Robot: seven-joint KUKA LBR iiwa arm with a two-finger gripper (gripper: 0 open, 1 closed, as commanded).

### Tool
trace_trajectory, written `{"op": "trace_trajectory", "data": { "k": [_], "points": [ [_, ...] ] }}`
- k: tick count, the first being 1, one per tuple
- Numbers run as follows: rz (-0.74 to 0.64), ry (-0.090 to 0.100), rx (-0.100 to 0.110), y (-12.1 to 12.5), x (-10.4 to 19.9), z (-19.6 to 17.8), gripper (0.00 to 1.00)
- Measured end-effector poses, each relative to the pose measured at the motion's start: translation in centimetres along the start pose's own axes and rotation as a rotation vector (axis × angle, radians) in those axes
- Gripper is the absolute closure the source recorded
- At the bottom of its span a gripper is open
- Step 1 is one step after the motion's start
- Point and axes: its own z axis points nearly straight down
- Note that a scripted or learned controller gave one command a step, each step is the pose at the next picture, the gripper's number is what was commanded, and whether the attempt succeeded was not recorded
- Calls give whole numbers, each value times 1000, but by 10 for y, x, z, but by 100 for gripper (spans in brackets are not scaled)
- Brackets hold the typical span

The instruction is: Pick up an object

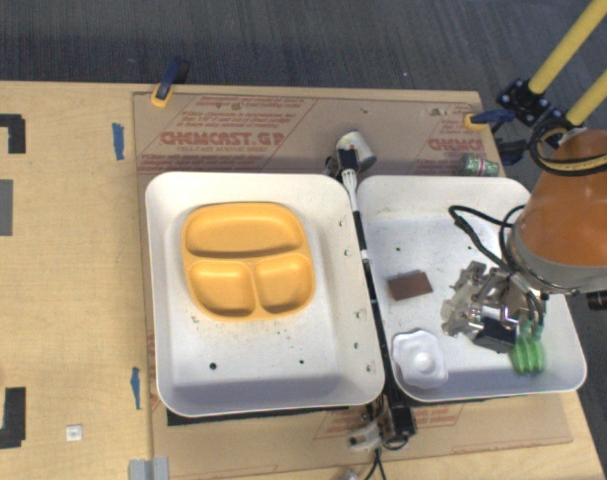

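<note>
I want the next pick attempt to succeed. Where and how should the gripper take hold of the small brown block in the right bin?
The brown block lies flat and alone on the right bin floor, away from the walls. It is probably best taken from straight above, with the jaws across its shorter width, closing on the two long edges. The gripper sits just to its right, so the move looks short.

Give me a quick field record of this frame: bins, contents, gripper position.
left bin: holds a yellow tray with three compartments
right bin: holds a brown block, a white cup and a green item
gripper: low over the right bin, right of the brown block, above the white cup
green item: at the near right of the bin, beside the gripper
grasp: nothing seen between the fingers
arm: orange band over the right bin's right edge
</note>
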Motion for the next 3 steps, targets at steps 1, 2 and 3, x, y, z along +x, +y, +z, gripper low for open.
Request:
{"op": "trace_trajectory", "data": {
  "k": [1, 2, 3],
  "points": [
    [-312, 1, 0, 7, 2, 0, 100],
    [-568, -1, -1, 7, -34, 12, 100],
    [-568, 0, -1, 7, -34, 12, 0]
  ]
}}
